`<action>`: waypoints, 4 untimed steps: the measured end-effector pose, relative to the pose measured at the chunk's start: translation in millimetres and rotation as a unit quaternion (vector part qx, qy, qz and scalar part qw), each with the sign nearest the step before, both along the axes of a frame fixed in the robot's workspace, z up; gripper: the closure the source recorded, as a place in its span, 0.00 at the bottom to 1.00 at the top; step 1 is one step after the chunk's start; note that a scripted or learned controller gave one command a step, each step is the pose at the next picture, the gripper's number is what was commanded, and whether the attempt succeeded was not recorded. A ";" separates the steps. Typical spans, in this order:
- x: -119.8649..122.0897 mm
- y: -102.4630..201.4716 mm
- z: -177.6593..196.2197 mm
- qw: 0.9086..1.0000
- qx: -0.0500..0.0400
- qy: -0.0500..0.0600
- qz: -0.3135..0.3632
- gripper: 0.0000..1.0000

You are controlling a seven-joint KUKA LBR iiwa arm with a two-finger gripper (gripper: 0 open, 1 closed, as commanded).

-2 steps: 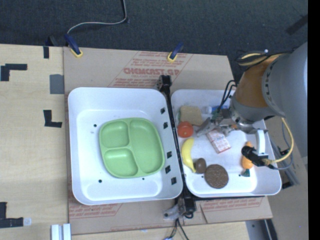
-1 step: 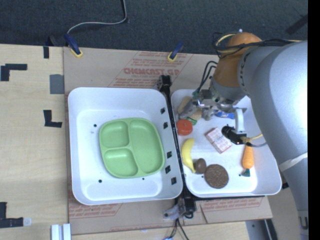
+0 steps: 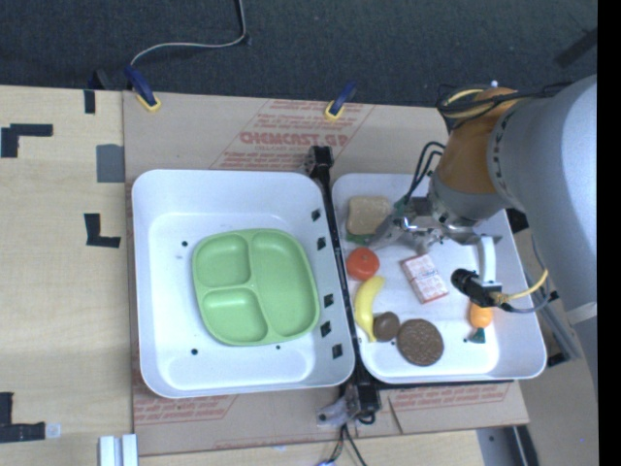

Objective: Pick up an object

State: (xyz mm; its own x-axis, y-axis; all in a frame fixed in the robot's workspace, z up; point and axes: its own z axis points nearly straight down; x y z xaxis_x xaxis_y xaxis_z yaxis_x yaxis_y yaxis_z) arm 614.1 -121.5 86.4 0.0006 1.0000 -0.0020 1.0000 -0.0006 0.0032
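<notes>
Hovering low in the right bin (image 3: 529, 352), the gripper (image 3: 412, 226) has lifted nothing yet; whether it is open, I cannot tell. Bread slice (image 3: 368, 215) lies just beside it, tomato (image 3: 363, 263) and packet (image 3: 424, 279) near.

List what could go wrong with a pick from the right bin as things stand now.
1. The objects are crowded: the banana seems to touch the tomato and the small brown ball, so a grab may nudge or catch a neighbour.
2. The small carton lies flat on the bin floor, so fingers could slide over it.
3. The gripper hangs close to the tan sponge and might bump it descending.
</notes>
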 end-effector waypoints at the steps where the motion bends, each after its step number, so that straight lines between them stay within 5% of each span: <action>1: 52.0 18.2 -1.5 1.000 0.002 0.008 -0.001 0.00; 3: 52.2 16.3 -1.5 1.000 0.003 0.009 0.000 0.00; 4: 45.7 6.5 -0.4 1.000 0.001 0.001 0.001 0.00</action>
State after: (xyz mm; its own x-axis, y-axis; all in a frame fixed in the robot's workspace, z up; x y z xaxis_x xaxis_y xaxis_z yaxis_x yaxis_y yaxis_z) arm 659.8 -115.1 86.0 -0.0013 1.0000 0.0001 1.0000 0.0013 0.0016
